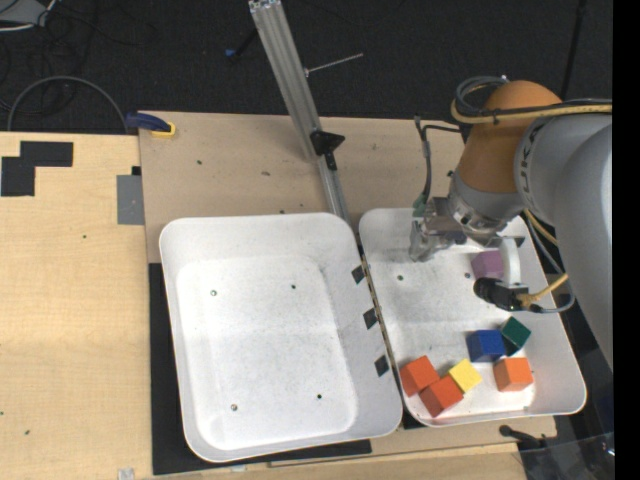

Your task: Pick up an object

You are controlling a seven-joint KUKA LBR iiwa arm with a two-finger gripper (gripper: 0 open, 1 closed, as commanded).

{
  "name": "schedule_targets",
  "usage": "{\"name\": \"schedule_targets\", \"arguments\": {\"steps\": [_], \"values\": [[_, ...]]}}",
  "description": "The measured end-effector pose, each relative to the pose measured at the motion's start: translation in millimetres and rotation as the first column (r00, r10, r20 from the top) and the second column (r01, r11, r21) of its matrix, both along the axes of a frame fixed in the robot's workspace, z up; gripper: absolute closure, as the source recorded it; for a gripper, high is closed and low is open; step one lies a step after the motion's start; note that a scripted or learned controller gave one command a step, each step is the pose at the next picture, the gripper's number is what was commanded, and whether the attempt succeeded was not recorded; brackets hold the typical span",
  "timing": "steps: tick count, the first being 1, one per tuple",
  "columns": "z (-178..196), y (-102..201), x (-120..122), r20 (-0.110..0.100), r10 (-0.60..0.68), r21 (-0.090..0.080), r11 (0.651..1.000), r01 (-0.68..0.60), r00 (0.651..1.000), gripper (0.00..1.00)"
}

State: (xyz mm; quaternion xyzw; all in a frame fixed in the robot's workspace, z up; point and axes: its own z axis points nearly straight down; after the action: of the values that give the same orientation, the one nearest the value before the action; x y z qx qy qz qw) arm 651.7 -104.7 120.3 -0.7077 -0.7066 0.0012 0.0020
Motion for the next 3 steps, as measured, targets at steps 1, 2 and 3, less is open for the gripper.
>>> {"name": "schedule_targets", "arguments": {"steps": [1, 2, 3], "values": [[-28, -40, -27, 0.006, -0.001, 0.001, 1.0, 0.001, 1.0, 1.0], [177, -66, -48, 0.011, -0.003, -0.003, 1.0, 0.003, 1.0, 1.0], [172, -65, -49, 0.003, -0.001, -0.002, 1.0, 0.001, 1.0, 0.0]]}}
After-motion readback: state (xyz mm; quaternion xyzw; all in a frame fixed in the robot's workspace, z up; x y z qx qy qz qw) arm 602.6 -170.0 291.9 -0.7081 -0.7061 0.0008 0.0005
